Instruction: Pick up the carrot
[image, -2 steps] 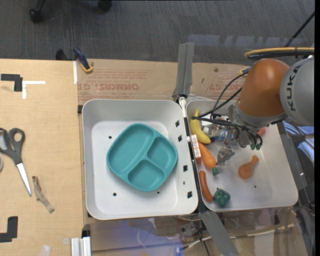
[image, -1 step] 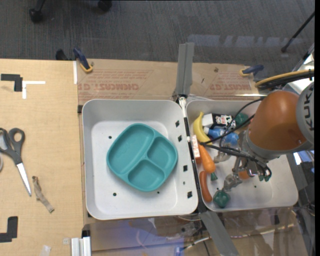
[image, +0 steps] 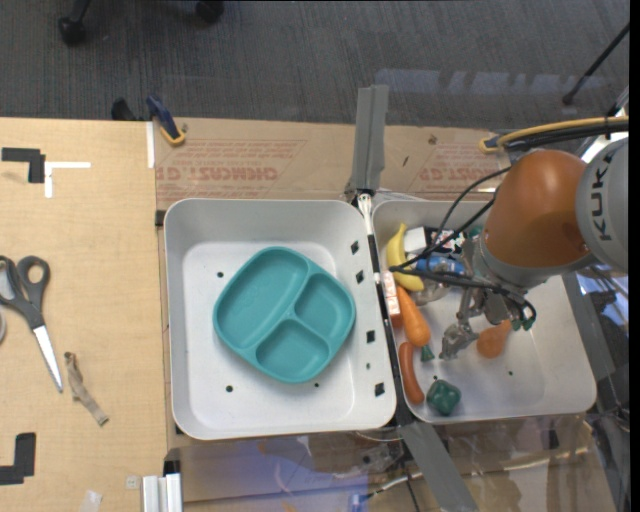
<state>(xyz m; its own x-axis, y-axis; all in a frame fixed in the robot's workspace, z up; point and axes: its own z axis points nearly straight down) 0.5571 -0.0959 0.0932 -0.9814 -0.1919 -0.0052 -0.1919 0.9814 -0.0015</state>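
Carrot (image: 413, 322) lies at right bin's (image: 560, 400) nine o'clock wall. Gripper (image: 458, 340) hovers at carrot's three o'clock; claw state cannot be told. Descent is best centred over carrot.

The right white bin (image: 560, 395) is crowded along its left wall: a yellow banana (image: 398, 246), an orange carrot (image: 411, 318), a red sausage-shaped piece (image: 409, 372) and a dark green lump (image: 443, 397) lie close together. The grey arm's two-finger gripper (image: 458, 338) hangs just beside the carrot. Bare floor lies toward the bin's right and near corner.
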